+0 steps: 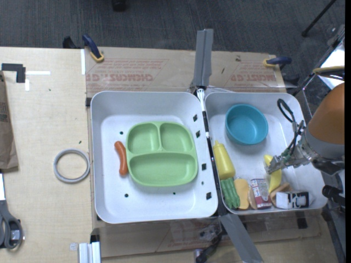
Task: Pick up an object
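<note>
The bench (44,119) carries two white bins side by side. The left bin (104,163) holds a green divided plate (162,153), and an orange sausage (121,158) lies just beside the plate on its left. My arm (332,122) comes in from the right over the right bin (290,106). In this bin a blue bowl (247,123) stands at the far side. Along the left wall lies a yellow bottle (224,159), and near the front edge there are a green ridged piece (228,193), a small packet (260,193) and a white tube (292,200), close together. A yellow banana (273,173) lies between the bowl and the packet. My pincer (278,163) is low over the banana, touching or almost touching it; how wide it stands I cannot tell. On the bench left of the bins rests a grey ring (72,165).
</note>
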